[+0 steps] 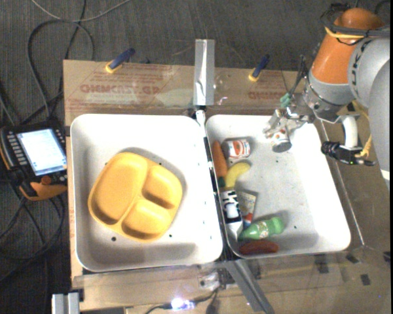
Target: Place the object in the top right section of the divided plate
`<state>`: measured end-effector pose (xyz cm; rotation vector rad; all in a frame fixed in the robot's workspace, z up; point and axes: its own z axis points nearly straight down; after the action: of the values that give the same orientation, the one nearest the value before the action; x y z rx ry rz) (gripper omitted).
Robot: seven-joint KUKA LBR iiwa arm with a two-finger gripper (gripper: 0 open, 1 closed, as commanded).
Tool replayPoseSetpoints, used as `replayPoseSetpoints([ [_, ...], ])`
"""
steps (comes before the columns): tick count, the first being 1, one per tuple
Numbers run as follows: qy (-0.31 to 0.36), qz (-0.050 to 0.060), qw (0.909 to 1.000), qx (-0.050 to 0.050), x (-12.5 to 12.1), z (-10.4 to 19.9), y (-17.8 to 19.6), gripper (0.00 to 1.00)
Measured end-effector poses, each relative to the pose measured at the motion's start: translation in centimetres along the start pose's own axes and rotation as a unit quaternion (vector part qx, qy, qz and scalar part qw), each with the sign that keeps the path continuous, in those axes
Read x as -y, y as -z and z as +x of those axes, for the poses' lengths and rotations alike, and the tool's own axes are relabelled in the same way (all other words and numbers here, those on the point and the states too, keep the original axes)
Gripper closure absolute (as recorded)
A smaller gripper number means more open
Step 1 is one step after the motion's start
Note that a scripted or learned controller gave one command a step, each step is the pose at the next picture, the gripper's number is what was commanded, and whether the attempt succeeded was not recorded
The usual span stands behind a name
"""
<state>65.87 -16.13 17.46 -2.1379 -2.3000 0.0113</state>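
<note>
A yellow divided plate [136, 195] with three sections lies tilted in the left white bin [85, 136]. My gripper [280, 135] hangs over the upper part of the right bin [327, 195], to the right of a small red and white can [236, 148]. Below the can, along that bin's left wall, lie an orange carrot [219, 161], a yellow banana-like piece [237, 171], a black and white bottle [230, 205], a green bottle [262, 227] and a dark red sausage [257, 246]. I see nothing between the gripper's tips.
A divider wall [211, 175] separates the two bins. A tablet [40, 150] sits left of the bench. A flat grey card [248, 200] lies among the objects. The arm's orange band [340, 44] stands over the right bin's top right corner.
</note>
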Motion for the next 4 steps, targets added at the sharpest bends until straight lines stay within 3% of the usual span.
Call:
replayPoseSetpoints([
  [1, 0.082, -0.001, 0.9967, -0.001, -1.7, 9.2, 3.7, 1.00],
  [2, 0.195, -0.001, 0.9807, 0.000, -1.2, 3.6, 0.4, 1.00],
  [3, 0.061, -0.001, 0.9981, -0.001, -1.2, 3.0, -4.8, 1.00],
  [4, 0.044, -0.001, 0.9990, -0.002, -0.3, 12.2, 0.6, 1.00],
])
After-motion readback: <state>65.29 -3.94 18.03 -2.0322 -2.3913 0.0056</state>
